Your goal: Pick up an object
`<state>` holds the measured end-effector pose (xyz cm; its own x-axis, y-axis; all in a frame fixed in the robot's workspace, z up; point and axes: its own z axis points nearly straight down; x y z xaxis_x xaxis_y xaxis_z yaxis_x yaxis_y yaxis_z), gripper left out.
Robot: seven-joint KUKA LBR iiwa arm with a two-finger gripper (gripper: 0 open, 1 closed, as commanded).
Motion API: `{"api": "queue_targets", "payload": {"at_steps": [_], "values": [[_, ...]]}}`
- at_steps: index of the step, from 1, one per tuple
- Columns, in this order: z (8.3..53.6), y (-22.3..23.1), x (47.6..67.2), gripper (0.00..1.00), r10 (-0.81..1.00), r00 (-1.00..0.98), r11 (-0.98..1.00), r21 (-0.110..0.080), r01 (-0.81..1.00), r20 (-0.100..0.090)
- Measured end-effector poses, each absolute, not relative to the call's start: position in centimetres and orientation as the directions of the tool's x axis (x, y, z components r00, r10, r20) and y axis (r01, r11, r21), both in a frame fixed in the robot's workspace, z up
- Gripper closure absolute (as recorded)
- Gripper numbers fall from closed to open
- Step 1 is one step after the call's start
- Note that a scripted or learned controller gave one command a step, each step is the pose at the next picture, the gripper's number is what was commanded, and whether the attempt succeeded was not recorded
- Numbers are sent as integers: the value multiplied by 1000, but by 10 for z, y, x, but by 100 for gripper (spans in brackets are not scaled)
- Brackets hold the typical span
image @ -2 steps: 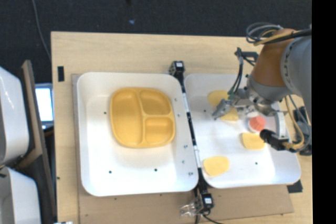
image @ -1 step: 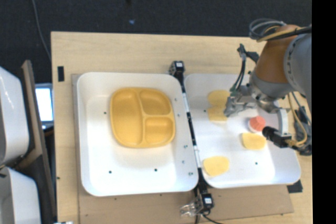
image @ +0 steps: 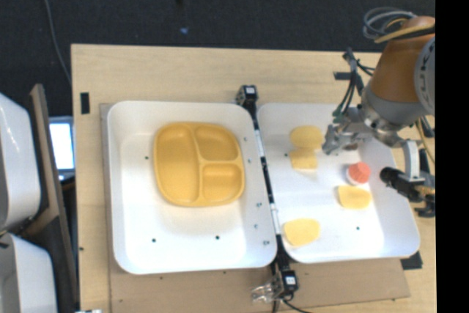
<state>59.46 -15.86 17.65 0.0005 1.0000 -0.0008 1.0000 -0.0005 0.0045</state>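
Glossy white plastic bins [image: 124, 245] sit on a matt wooden bench [image: 183, 62]; the yellow divided tray [image: 198, 163] looks smooth plastic.

arm [image: 401, 77]: cut off at right | hand [image: 335, 141]: fingers unclear

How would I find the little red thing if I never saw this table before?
Look at the shallow white bin on the right, the one the grey and orange robot arm reaches into. Near its right side, just above a flat yellow piece, sits a small round red-orange object. Every other piece in that bin is pale yellow; it is the one red thing.
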Motion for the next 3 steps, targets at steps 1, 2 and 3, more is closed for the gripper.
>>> {"api": "queue_targets", "payload": {"at_steps": [1,2,3], "values": [[224,-163,587,100,1000,1,-1,5,1000,-1],[236,-163,588,100,1000,1,-1,2,1000,0],[228,-114,578,100,1000,-3,3,1,1000,1]]}}
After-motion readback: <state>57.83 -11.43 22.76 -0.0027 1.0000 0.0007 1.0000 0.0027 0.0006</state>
